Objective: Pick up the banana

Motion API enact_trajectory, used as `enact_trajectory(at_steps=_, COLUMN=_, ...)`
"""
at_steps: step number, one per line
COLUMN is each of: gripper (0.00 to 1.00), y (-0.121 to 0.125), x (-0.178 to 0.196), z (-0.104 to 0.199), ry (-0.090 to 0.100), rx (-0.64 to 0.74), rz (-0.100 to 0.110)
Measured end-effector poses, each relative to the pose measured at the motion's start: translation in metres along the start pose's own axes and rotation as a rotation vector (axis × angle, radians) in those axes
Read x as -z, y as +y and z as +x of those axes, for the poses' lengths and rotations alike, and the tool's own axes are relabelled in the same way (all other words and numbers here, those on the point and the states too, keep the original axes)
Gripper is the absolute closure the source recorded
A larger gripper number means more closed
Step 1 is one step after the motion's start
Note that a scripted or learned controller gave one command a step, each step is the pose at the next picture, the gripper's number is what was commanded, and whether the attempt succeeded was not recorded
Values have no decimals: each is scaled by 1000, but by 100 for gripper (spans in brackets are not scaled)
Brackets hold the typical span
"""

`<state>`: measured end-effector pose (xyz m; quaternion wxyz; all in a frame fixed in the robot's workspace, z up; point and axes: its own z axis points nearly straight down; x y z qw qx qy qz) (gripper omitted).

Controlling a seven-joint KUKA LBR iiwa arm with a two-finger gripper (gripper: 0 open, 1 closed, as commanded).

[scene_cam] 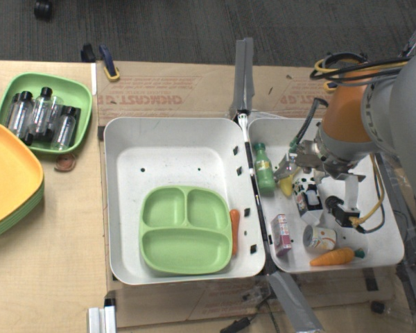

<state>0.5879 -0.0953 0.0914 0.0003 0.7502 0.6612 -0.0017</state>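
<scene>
My claw (296, 166) is lowered into the right bin (392, 245), directly above the banana (286, 184); I cannot tell its state. The banana lies at the bin's left side, just right of the green bottle (264, 168), so my approach stays tight. Nearer lie a carrot (333, 257) and a pink carton (282, 231). The left bin (125, 151) holds a green divided tray (186, 229).

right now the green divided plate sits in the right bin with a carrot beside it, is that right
Not quite: the camera view shows the green divided plate in the left bin, not the right one. A carrot does lie beside it, along its right edge.
</scene>
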Motion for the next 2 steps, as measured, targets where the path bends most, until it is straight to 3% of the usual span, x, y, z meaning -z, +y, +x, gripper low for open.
enact_trajectory(at_steps=1, gripper=100, y=1, x=10, z=-1, ry=1, rx=-4, rz=-2)
enact_trajectory(at_steps=2, gripper=100, y=-2, x=99, z=3, ry=1, rx=-169, rz=1)
